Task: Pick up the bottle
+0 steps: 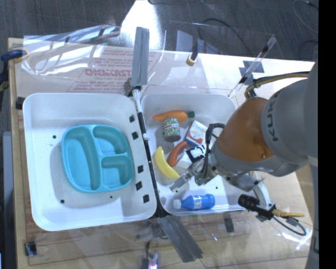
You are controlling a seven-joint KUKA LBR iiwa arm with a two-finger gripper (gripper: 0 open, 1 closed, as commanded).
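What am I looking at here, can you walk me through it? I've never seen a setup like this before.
This is one photo from a camera fixed above a workbench, looking down at a slant. The big grey and orange shape on the right is a robot arm reaching in. Its gripper, a two-finger claw, hangs low over the right-hand white bin.

That bin holds small toy-like items: a carrot, a small can, a little carton, a banana, and a blue bottle lying on its side near the front edge. The bottle is what the arm should pick up; it lies in the bin, not gripped.

The left bin holds a blue divided tray.
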